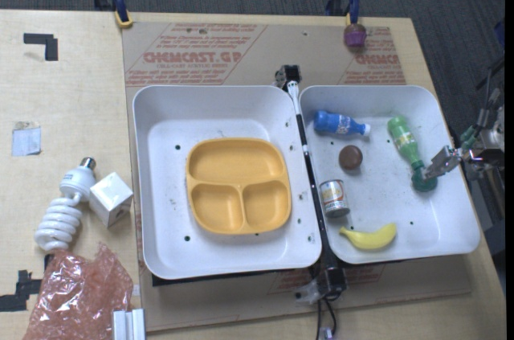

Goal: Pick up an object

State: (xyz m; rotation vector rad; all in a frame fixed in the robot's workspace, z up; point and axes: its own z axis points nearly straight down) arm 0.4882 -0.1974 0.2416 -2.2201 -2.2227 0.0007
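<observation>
The right bin holds several objects. A blue bottle lies at its back left, with a brown ball just in front of it. A small tin can is near the left wall, and a yellow banana lies at the front. A green bottle lies along the right side, its dark green cap end toward the front. My gripper reaches in over the bin's right wall, just right of the green bottle's cap end. Nothing is visibly held.
The left bin holds a yellow divided plate. Left of the bins on the bench are a spiral light bulb, a white cube and crumpled pink plastic. A purple object sits behind the right bin.
</observation>
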